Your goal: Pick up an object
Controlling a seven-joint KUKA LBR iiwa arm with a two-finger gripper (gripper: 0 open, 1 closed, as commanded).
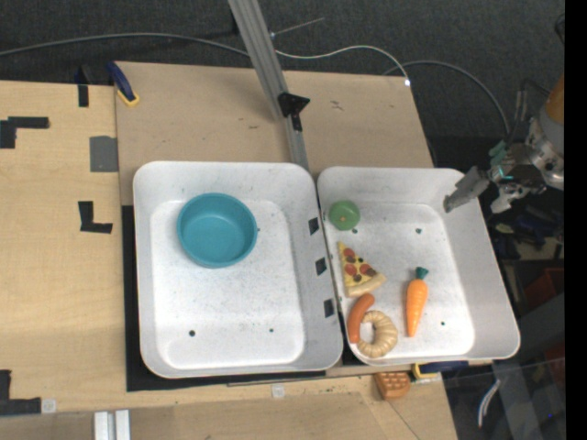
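Observation:
The right bin (477, 273) holds a green round piece (344, 214), a pizza slice (358, 269), a carrot (415, 305), a red sausage (359, 314) and a tan ring-shaped donut (378, 335). In the left bin (156, 337) sits a blue bowl (217, 230). My gripper (481, 198) hangs over the right bin's upper right corner, far from the toys. It is open, with nothing between its fingers (461, 193).
A grey metal pole (266, 62) slants down from the top to the gap between the bins. Cables run across the dark floor behind the bench. An orange block (393, 384) lies just below the right bin.

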